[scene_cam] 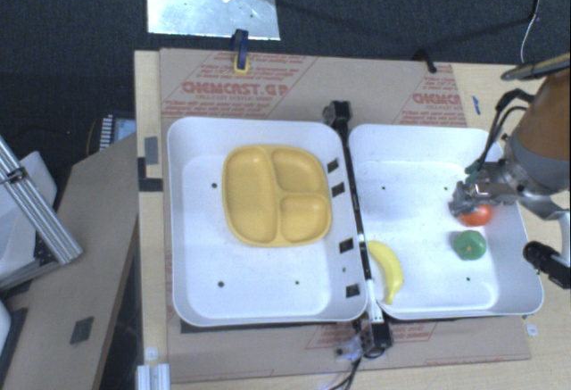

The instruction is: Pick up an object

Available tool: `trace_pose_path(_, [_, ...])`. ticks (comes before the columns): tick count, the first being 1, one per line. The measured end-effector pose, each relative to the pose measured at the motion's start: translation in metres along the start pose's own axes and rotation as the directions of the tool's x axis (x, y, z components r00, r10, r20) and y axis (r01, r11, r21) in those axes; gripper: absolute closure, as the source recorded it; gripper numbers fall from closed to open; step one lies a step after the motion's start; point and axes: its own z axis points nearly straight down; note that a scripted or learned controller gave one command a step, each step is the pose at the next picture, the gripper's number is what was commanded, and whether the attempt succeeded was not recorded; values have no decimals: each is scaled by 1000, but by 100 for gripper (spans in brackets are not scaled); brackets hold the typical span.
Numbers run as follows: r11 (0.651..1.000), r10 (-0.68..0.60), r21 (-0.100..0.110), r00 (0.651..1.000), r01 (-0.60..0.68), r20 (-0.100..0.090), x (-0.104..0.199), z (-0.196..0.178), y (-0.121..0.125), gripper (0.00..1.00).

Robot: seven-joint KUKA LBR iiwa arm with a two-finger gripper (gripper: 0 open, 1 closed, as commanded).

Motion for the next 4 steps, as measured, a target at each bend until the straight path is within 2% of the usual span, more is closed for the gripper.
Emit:
trace_pose_path(1, [1000,1,5,1000,-1,-2,0,2,1,100])
trace_pose_path(3, [1000,-5,6,1000,5,-4,98,13,6,100])
trace_pose_path(4, [1000,-5,6,1000,5,-3,154,-1,9,100])
